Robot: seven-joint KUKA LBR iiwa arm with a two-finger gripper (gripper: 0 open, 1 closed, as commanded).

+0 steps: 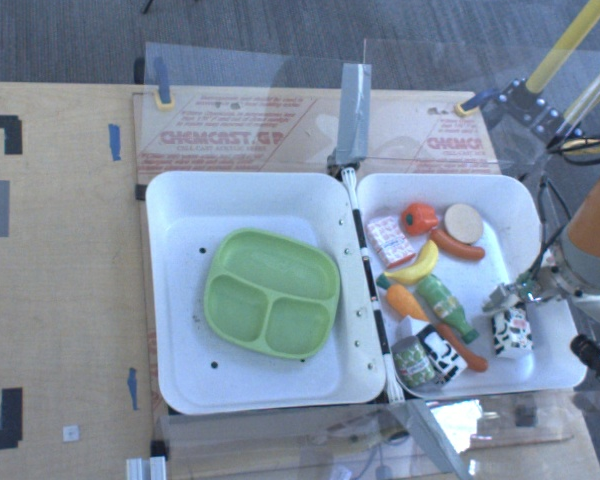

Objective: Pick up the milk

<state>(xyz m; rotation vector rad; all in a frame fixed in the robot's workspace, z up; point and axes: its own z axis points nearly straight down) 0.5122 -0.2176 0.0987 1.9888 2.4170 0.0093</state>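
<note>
Milk (512,331) sits just below the end effector (507,297) in the right bin (525,203), a small cow-spotted carton standing near the bin's right side, apart from the pile of toy food (430,288) to the end effector's left. You should expect it to be light and fairly stiff, with smooth sides that may slip; take it across two flat faces around mid-height. Your arm (590,238) reaches in from the right, wrist low over the bin, the end effector angled toward the carton. Its fingers look spread, with nothing between them, not yet around the milk.
</note>
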